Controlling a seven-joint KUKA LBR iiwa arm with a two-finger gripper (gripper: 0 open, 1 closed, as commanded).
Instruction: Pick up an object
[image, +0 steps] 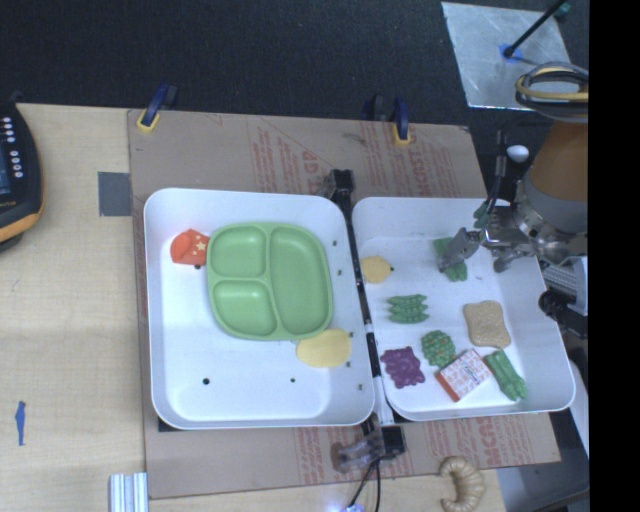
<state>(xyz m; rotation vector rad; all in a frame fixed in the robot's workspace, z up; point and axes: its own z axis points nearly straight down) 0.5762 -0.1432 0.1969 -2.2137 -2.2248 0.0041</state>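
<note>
Approach step: gripper (462, 250) over green piece (453, 262) directly beneath; finger state indeterminate. Next: confirm grasp, then lift.

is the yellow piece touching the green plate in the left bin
Touching: the camera view shows the yellow piece tight against the green plate's lower right edge, no gap.

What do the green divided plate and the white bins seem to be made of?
The green plate looks like moulded plastic, matte: even colour, soft rounded ridges between its compartments. The white bins look like smooth, slightly glossy plastic, with rounded corners and a faint sheen, though this is not certain.
</note>
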